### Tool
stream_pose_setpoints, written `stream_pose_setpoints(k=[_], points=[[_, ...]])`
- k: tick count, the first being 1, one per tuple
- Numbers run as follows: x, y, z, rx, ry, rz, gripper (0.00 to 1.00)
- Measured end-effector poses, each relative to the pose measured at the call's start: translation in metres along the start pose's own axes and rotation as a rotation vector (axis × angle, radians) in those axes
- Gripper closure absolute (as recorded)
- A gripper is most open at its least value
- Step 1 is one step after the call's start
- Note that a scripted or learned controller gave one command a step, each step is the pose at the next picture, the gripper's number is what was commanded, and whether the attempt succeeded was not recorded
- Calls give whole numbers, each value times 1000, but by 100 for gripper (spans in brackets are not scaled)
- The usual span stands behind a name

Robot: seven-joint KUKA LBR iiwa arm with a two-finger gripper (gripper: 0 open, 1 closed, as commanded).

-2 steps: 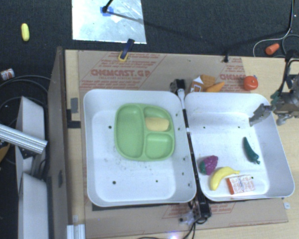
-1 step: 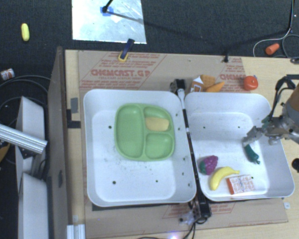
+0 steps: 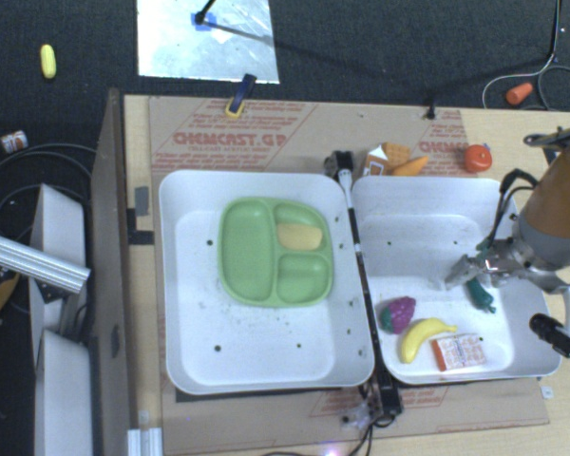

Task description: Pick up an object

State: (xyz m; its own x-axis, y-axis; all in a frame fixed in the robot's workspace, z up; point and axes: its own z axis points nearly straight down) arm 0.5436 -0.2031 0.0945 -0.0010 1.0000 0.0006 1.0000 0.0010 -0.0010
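Right now the arm (image 3: pixel 556 212) leans in from the right edge over the right bin (image 3: pixel 427 207), orange band showing above the wrist. The claw (image 3: pixel 467 272) sits low above the bin floor, just right of the bin's middle. Whether it is parted or clenched, I cannot tell from this angle; nothing is visibly caught in it.

Just beside the claw, on its lower right, lies a small teal object (image 3: pixel 481 294), close enough that I cannot say if they touch. Along the near wall of the same bin there is a row of toys: a purple bunch of grapes (image 3: pixel 396 313) by the dividing wall, a yellow banana (image 3: pixel 423 335) just right of it, and a red-and-white packet (image 3: pixel 460 351) right of the banana's tip. All three lie on the bin floor, well clear of the claw.

Over in the left bin (image 3: pixel 195 283) rests a green divided plate (image 3: pixel 274 252), with a pale yellow item (image 3: pixel 300 237) in its upper right compartment.

Behind the right bin, on the tabletop (image 3: pixel 266 131), stand an orange carrot-like toy (image 3: pixel 410 166) next to a small carton (image 3: pixel 379 161), and a red tomato-like toy (image 3: pixel 477 159) further right.
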Motion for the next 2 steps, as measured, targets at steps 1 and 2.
stream_pose_setpoints(k=[1, 2], points=[[-3, -18, -51, -4, -2, 1, 0], [-2, 0, 13, -1, 0, -4, 0]])
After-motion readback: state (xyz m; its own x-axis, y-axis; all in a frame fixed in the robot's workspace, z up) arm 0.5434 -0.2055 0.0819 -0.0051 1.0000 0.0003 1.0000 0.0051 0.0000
